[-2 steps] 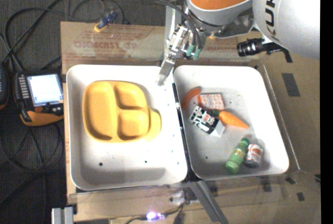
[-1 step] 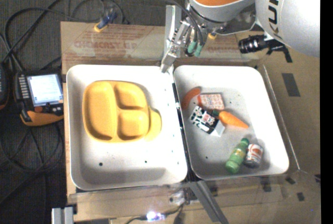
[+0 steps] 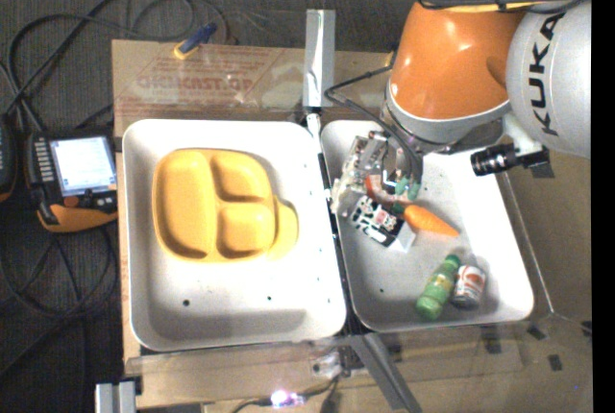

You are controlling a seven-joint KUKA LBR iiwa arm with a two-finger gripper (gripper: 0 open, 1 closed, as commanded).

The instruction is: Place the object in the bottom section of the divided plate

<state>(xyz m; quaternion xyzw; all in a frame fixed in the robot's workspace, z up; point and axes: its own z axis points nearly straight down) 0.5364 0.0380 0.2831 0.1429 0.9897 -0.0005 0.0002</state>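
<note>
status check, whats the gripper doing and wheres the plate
Gripper low in the right bin, beside the carrot. Yellow divided plate in the left bin, nothing on it. Green bottle and small can lie apart.

A single fixed camera looks down at a slant from fairly high above the bench [image 3: 221, 80], framing both bins, the arm [image 3: 480, 56] entering from three o'clock.
</note>
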